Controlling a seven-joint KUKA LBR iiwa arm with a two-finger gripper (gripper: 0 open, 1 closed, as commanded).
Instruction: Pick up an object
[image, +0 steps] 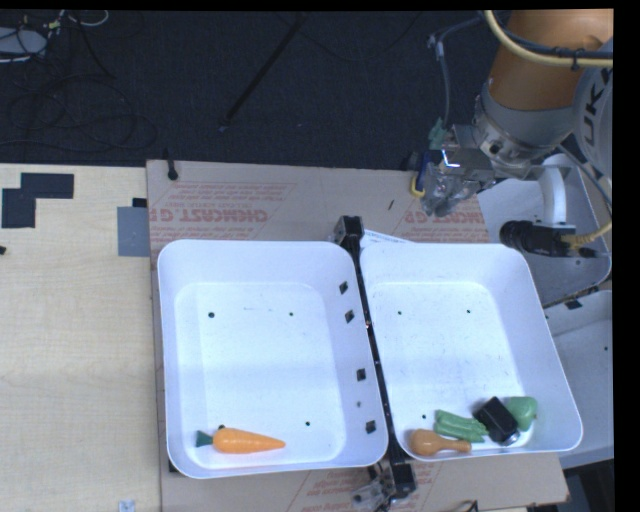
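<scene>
An orange toy carrot (247, 440) with a green stub lies at the front of the left bin (180, 300). In the right bin's (530, 290) front right corner sit a tan pear-shaped piece (438, 443), a green pod (461, 426), a black block (496, 419) and a green leafy piece (522, 408), bunched together. My gripper (437, 200) hangs high behind the right bin's far edge, above the cardboard, well away from all the objects. Nothing shows between its fingers.
A black divider with clips (360, 330) runs between the two bins. Cardboard (250, 200) lies under the bins, on a pale wooden bench (70, 330). A black fixture (535, 238) sits beyond the right bin's far right corner.
</scene>
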